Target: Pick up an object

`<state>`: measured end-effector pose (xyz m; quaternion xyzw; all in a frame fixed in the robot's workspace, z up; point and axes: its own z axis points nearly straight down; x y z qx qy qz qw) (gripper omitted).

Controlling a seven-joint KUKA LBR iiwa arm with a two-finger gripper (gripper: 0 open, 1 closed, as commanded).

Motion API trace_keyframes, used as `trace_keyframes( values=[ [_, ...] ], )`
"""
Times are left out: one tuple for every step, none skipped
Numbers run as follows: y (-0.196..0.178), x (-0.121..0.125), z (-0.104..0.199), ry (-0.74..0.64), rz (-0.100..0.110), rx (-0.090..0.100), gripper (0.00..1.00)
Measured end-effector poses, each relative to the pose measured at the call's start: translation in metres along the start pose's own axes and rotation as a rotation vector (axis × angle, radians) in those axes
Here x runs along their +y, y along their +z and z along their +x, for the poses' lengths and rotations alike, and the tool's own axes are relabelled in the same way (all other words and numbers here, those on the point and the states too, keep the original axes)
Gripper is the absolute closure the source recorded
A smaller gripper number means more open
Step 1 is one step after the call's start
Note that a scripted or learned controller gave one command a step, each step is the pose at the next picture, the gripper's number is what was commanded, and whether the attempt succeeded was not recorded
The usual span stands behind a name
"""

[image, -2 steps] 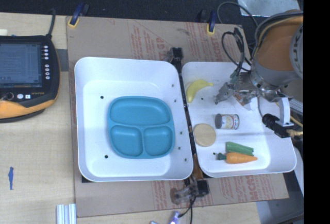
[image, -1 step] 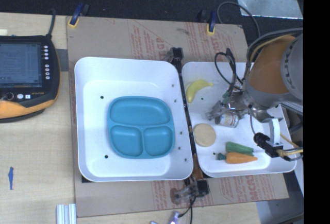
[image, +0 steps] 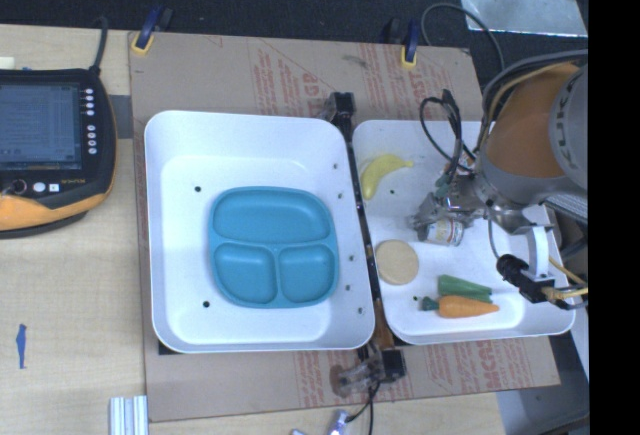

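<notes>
Camera view looks down on a worktop (image: 60, 323) carrying two white bins side by side on a brown cardboard sheet (image: 300, 73). Left bin (image: 175, 148) holds a blue divided plate (image: 272, 245) lying flat near its middle. Right bin (image: 400, 328) holds several small things: a yellow banana (image: 382, 170) near the upper left corner, a round tan disc (image: 397, 261) close to the left wall, and a carrot (image: 468, 307) with a green piece (image: 465, 287) just above it near the front wall, the two seemingly touching. Arm (image: 535, 138), grey with an orange band, comes in from the right and reaches down over the middle of the right bin. Its gripper (image: 442, 221) sits low between the banana and the disc, apart from both, with black cables (image: 440, 118) looping above it. Something small and pale lies right at the fingers, but the area is cluttered and blurred, so I cannot tell how far apart they stand or whether they have hold of anything. A handheld control pendant (image: 50, 153) with a dark screen rests on the worktop at the far left.
</notes>
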<state>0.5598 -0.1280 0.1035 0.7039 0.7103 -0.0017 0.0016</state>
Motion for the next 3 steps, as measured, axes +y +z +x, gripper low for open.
trace_keyframes(
  values=[
    [-0.089,-0.018,0.051,0.004,0.002,0.005,1.00],
    [-0.116,-0.002,0.098,0.006,0.003,0.006,1.00],
    [-0.121,-0.046,0.120,0.002,0.004,0.004,1.00]
  ],
)
